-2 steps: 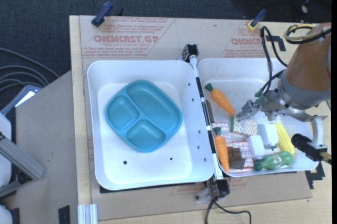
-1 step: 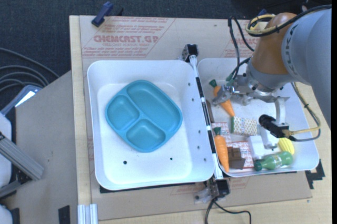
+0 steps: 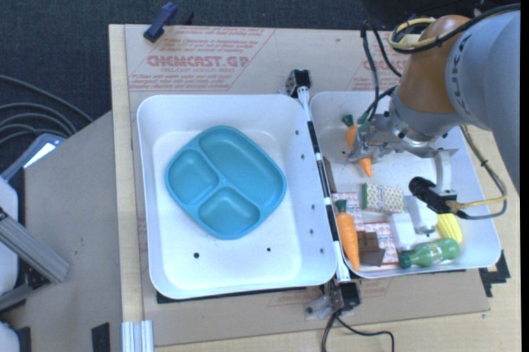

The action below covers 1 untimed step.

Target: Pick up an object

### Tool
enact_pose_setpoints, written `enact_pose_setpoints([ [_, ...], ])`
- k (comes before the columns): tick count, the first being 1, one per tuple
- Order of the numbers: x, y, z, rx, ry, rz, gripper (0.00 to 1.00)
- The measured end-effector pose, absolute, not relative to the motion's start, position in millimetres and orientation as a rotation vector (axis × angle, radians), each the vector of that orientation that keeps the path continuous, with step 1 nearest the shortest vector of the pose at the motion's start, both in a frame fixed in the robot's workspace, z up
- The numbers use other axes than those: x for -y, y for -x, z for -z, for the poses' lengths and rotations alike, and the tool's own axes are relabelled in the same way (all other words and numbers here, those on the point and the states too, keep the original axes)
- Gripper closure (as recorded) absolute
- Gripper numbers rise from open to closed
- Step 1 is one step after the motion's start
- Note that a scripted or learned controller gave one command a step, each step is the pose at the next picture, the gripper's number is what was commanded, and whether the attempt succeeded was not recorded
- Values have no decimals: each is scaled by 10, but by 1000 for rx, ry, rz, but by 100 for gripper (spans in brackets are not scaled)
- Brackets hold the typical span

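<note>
The grey arm is seen reaching in from the right, its orange band bent down over the far half of the right bin. The wrist is pointed steeply downward, and the gripper is lowered near the bin's far left corner, close to the divider between the two bins. A small orange carrot is seen just at the fingertips (a second orange piece lies right beside them), but whether it is pinched cannot be told, and the spread of the pincer cannot be made out.

Toward the near edge of the right bin, a larger carrot is laid along the left wall. A brown block is set just beside it, and a green bottle is laid along the near edge. A yellow corn cob is placed near the right wall, and a patterned packet sits toward the middle.

In the left bin, a blue divided plate is placed at the centre.

On the bench's far left corner, a blue clip is seen.
</note>
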State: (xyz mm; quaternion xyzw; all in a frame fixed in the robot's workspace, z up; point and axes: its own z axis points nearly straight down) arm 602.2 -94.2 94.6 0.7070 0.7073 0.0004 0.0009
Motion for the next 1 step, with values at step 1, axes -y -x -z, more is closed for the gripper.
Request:
enact_pose_setpoints([
  [1,383,-5300,-1850,-2226,-2222,1,100],
])
